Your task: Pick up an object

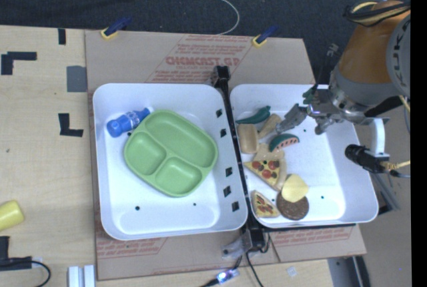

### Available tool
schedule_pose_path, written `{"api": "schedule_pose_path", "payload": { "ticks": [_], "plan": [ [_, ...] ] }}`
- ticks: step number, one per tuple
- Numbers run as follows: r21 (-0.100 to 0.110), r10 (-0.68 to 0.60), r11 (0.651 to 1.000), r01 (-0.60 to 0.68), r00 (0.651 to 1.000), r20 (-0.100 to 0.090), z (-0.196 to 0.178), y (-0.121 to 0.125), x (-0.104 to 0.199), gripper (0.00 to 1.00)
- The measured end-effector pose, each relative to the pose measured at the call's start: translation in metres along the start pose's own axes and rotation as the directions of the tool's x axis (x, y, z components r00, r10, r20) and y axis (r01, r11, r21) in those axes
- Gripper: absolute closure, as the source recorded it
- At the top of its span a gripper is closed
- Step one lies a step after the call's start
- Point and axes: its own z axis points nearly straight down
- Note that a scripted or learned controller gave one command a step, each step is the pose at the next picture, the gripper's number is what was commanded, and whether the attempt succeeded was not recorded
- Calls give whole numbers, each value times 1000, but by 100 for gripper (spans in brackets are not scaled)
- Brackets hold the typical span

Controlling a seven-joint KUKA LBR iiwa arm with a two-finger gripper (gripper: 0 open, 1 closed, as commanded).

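Wooden bench with cardboard sheet (200,55) under two shallow white plastic bins. Left bin (107,145): green three-compartment plastic tray (170,152), blue plastic bottle (125,122) at its upper-left edge. Right bin (340,185): toy pizza slice (267,167), watermelon wedge (283,141), brown cookie (293,207) along left side; two-finger gripper (293,120) just above watermelon wedge, fingers parted, nothing between them.

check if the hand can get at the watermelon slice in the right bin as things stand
Probably yes. The hand hangs over the right bin, just above the watermelon slice, with nothing lying on top of it. The pizza slice and bread sit close beside it, which could crowd the grasp.
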Motion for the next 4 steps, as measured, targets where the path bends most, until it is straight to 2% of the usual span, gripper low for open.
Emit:
{"api": "schedule_pose_path", "payload": {
  "ticks": [1, 2, 3, 4],
  "plan": [
    [8, 0, 1000, 0, 1000, -2, 102, -16, 27, 0],
    [0, 3, 1000, -3, 1000, 0, 130, -79, 18, 0],
    [-1, 2, 1000, -2, 1000, 2, 118, -77, 17, 100],
    [-11, -7, 1000, 7, 1000, -1, 23, -51, 73, 100]
  ]
}}
